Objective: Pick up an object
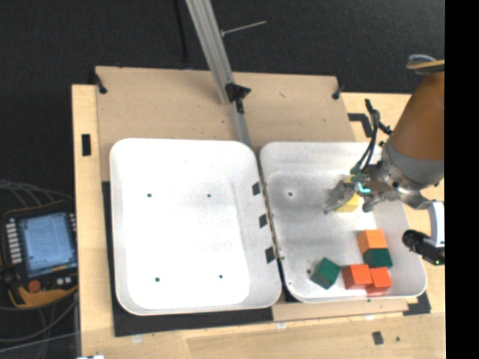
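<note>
My gripper [352, 199] is over the upper part of the right bin [299, 170], reaching in from the right, and it looks open. A small yellow block [347, 205] shows just below it, between the spread fingers, partly covered by them. I cannot tell whether the fingers touch it. Further toward the bin's front right corner lie an orange block [371, 240], a dark green block [378, 257], two orange-red blocks [367, 277] and a green block [325, 272].
The left bin [187, 223] adjoins the right one along a hinged divider [266, 215]. A metal pole [213, 43] slants up from behind the bins. A handheld screen unit [41, 245] sits off the bench at the left.
</note>
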{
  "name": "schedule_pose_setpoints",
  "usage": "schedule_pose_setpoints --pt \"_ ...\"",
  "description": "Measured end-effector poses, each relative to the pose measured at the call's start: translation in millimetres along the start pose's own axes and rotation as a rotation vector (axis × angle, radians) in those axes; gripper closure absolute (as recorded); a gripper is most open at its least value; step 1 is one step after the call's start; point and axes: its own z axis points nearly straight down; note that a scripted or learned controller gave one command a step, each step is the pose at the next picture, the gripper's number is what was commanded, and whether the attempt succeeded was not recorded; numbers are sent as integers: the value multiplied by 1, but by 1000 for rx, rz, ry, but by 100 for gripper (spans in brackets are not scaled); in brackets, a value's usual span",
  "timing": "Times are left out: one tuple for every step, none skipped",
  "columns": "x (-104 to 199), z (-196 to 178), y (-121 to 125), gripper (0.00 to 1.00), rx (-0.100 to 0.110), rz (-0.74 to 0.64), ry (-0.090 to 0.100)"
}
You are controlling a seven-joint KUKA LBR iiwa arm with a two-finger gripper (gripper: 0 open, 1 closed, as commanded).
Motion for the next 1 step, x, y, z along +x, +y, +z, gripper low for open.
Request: schedule_pose_setpoints --pt "0 -2 1 0 -5 2 -1"
